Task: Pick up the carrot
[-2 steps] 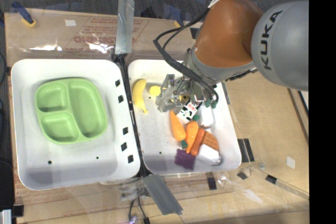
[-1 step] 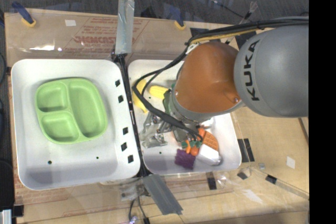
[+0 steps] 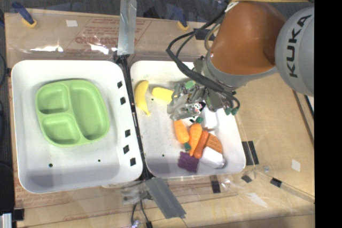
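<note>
Orange and likely light, stiff, smooth plastic, the carrot lies slanted in the right bin, pressed among other toy food just below the hand, whose state cannot be told; its exposed middle seems the best hold.

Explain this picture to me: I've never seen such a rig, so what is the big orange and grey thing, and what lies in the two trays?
One camera looks down at a slant on a bench with two white bins. The grey and orange bulk is a robot arm reaching in from the right; its tool hangs over the right bin. That bin holds toy food: a banana, a carrot, a purple piece and more. The left bin holds a green plate. I cannot see anything held.
</note>
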Controlling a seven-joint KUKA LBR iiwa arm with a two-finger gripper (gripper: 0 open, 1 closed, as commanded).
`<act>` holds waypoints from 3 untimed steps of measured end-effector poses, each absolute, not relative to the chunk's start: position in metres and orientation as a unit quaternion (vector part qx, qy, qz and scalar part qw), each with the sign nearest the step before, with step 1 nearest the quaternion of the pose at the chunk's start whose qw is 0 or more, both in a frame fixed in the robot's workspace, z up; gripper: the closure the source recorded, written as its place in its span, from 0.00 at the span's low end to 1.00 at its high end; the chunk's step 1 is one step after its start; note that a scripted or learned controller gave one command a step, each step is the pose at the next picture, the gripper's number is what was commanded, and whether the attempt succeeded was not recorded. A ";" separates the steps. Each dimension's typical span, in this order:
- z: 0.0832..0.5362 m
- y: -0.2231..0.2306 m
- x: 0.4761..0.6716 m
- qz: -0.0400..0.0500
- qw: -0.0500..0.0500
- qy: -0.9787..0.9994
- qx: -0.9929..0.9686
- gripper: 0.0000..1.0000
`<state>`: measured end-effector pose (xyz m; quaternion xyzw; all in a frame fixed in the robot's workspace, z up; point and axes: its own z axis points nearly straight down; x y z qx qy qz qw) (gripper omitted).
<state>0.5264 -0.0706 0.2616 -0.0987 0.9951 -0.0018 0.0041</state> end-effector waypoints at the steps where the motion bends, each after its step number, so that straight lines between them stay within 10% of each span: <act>1: 0.154 -0.105 0.494 0.001 -0.003 0.964 -0.265 1.00; 2: 0.277 -0.052 0.505 -0.003 0.007 0.959 -0.282 1.00; 3: 0.112 -0.141 0.511 0.004 -0.005 0.920 -0.393 1.00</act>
